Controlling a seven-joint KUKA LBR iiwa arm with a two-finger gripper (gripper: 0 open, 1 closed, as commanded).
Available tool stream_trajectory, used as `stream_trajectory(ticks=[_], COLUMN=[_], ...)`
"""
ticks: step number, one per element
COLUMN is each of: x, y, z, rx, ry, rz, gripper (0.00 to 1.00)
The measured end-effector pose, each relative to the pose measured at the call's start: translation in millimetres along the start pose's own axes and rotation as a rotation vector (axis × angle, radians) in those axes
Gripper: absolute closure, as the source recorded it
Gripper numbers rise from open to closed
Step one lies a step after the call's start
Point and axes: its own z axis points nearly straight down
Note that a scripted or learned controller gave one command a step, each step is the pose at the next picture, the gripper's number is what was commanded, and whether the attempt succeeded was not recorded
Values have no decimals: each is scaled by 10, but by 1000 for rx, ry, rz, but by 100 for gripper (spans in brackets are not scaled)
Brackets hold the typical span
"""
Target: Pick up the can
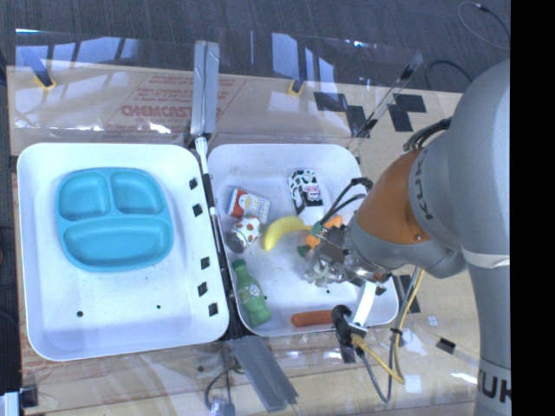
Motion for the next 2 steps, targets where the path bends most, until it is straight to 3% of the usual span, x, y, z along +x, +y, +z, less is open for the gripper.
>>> stream_trajectory(ticks=[1,2], x=[1025,1796], y=[-639,-1103], z=[-902,-898], rx=[-1,-2], ry=[0,-1], rz=[-237,-244], gripper=[100,100])
